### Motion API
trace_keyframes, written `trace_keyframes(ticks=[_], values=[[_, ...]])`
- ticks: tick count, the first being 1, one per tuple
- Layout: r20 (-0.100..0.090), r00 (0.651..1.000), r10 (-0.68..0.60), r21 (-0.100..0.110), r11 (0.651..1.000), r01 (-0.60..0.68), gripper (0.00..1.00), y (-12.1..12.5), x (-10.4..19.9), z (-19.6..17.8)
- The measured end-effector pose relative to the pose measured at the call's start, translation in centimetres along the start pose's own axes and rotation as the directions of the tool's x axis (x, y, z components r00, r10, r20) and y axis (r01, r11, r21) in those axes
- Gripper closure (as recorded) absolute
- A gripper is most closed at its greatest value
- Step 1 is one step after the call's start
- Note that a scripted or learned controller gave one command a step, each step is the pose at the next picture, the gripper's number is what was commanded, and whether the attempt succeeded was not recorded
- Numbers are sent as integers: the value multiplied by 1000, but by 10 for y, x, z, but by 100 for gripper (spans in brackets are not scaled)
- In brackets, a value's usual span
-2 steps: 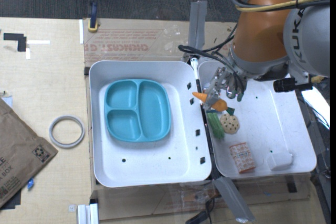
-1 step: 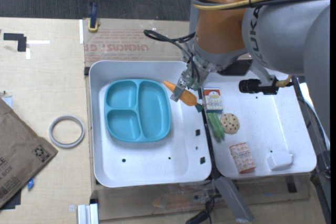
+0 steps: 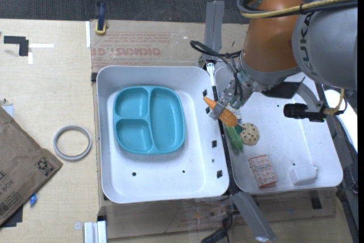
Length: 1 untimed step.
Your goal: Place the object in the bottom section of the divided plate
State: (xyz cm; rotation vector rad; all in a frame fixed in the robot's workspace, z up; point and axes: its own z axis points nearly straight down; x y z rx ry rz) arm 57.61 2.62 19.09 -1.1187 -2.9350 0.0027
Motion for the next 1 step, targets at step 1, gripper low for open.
trace_keyframes(ticks=[1], values=[[1,999,47,-1,999,-47,100,-19,-32,0]])
